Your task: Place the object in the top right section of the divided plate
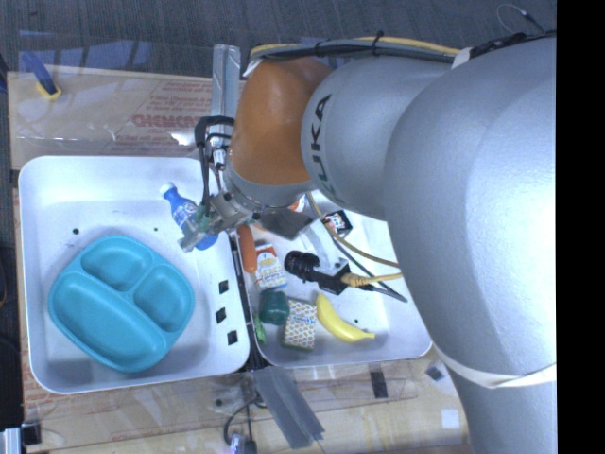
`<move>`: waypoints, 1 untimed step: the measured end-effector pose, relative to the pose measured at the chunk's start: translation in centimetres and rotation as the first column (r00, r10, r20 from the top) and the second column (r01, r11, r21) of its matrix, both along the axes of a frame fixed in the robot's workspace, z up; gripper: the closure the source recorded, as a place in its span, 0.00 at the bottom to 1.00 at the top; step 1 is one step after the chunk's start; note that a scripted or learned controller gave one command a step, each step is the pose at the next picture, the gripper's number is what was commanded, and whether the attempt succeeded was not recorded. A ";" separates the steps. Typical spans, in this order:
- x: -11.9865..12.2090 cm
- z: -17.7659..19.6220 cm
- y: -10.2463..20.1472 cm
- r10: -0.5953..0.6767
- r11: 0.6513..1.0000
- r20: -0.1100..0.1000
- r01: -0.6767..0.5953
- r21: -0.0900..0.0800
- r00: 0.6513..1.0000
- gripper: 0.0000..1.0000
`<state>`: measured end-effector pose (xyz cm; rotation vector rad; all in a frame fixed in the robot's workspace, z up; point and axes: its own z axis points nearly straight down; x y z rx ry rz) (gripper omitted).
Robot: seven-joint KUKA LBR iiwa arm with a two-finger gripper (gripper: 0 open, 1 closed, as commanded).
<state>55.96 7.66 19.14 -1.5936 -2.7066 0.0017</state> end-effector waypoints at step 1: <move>0.0 0.0 0.0 0.000 1.000 0.000 0.000 0.000 1.000 0.00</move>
